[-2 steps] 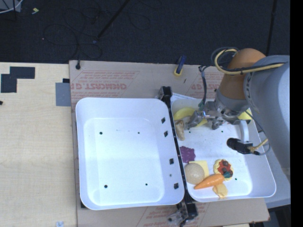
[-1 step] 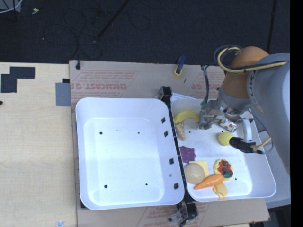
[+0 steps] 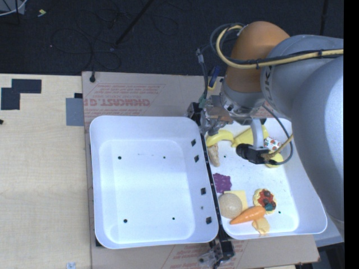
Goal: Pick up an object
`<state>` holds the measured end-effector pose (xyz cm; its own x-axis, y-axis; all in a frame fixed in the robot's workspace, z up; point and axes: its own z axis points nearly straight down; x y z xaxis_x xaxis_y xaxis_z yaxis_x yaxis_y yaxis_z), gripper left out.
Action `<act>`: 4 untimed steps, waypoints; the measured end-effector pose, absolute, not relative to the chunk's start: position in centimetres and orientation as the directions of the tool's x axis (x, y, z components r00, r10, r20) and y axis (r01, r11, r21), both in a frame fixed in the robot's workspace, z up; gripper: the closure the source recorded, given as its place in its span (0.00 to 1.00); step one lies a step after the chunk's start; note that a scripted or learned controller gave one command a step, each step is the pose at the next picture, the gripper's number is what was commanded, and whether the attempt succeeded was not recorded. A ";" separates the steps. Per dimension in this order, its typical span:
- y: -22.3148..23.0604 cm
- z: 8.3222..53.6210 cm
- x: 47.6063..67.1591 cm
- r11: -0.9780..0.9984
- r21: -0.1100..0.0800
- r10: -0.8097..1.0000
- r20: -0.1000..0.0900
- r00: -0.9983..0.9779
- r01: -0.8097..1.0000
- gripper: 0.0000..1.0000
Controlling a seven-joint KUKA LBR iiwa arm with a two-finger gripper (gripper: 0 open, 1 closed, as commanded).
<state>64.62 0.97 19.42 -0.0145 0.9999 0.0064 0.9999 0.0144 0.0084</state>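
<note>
Leftmost, the shallow white plastic bin (image 3: pixel 112 150) adjoins its twin (image 3: pixel 305 209), where the metal two-finger gripper (image 3: pixel 212 129), its state impossible to tell, hangs over the curved yellow toy banana (image 3: pixel 220 138), well above the orange toy carrot (image 3: pixel 248 214).

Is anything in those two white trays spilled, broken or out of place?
Nothing looks spilled or broken. The toy foods all lie loose in the right bin: a carrot, a purple piece, a pale round piece and a banana near the gripper. The left bin shows only small dark marks.
</note>
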 end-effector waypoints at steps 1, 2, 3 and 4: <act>0.0 21.5 60.0 -0.002 -0.004 1.000 0.001 0.002 1.000 1.00; 3.7 18.5 57.4 0.003 -0.008 1.000 0.001 -0.003 1.000 1.00; 10.0 30.0 60.6 0.007 0.011 1.000 0.004 -0.007 1.000 1.00; 16.6 15.9 55.8 0.006 -0.019 1.000 -0.001 -0.006 1.000 1.00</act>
<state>55.84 16.57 15.94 -0.0057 1.0000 -0.0011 0.9998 0.0056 -0.0189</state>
